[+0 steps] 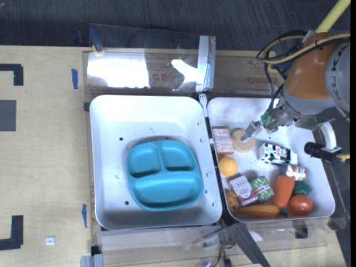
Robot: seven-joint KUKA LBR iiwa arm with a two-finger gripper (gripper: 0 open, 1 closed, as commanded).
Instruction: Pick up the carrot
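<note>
The carrot is a stubby orange toy with a white-and-green top, lying tilted in the near right part of the right bin, beside a red tomato. The gripper hovers farther left over a tan disc; its opening cannot be told.

Robotics lab: taped bench, twin white bins, cabled arm.
</note>
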